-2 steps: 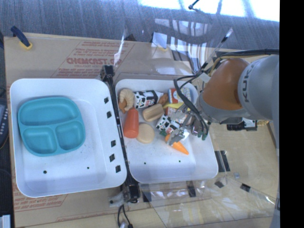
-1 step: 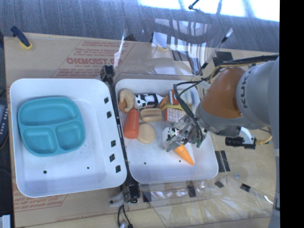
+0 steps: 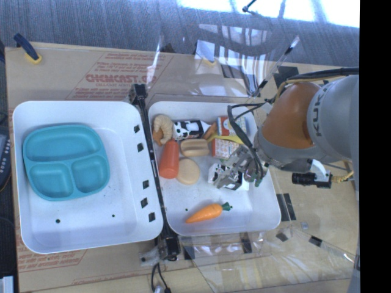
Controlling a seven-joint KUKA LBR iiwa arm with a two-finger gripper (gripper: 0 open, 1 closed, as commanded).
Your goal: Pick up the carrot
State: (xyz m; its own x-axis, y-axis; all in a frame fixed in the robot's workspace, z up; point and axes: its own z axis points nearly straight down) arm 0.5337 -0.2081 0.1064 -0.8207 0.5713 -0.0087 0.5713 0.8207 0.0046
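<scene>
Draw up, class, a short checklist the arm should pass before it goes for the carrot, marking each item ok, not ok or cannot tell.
1. Carrot in plain sight in the right bin: ok.
2. Bare floor around the carrot, nothing touching it: ok.
3. Gripper above the carrot: not ok; it is farther back, near the food boxes.
4. Gripper free of other items: cannot tell.
5. Fingers open: cannot tell.

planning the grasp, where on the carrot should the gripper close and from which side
Best bet: close across the thick middle of the carrot, coming straight down from above. It lies flat near the right bin's front wall, green top pointing right, with bare floor on both long sides for the fingers. The gripper hovers up and to its right.
</scene>
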